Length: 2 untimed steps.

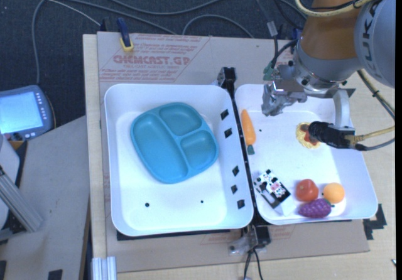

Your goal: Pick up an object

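My gripper (272, 108) hangs over the back of the right bin (358, 166), its fingers pointing down with nothing seen between them. An orange carrot (249, 129) lies just left of and below it, along the bin's left wall. A small black-and-white cow toy (271, 186) lies toward the front of the bin. A red tomato (306, 190), an orange fruit (333, 193) and purple grapes (314, 209) are grouped at the front right. A yellow and red item (306, 135) lies partly under a black part of the arm.
The left bin (125, 210) holds a blue divided plate (174, 141). Black clips run along the divider between the bins (233, 147). Cables trail behind the bench, and a grey screen device (22, 111) stands at the far left.
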Each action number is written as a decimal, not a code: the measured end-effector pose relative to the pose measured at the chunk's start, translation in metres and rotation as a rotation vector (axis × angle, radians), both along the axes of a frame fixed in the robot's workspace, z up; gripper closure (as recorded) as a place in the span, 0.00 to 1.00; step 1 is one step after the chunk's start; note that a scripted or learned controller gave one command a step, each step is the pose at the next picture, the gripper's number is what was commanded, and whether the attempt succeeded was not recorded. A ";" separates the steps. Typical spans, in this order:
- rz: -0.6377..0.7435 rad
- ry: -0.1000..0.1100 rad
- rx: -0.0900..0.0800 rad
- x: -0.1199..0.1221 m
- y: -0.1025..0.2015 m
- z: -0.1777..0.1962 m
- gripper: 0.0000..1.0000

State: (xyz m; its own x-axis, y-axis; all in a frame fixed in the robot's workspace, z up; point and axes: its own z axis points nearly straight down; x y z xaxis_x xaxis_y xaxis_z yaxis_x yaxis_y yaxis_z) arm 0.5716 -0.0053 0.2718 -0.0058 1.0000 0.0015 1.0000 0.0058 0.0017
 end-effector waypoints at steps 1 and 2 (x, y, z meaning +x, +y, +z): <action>0.000 0.004 0.001 0.013 0.052 -0.020 1.00; 0.000 0.000 0.000 0.030 0.096 -0.019 1.00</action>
State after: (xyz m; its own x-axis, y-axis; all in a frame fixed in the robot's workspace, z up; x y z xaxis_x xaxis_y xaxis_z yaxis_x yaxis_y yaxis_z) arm 0.6018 0.0910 0.2524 -0.0055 1.0000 0.0019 1.0000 0.0055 0.0021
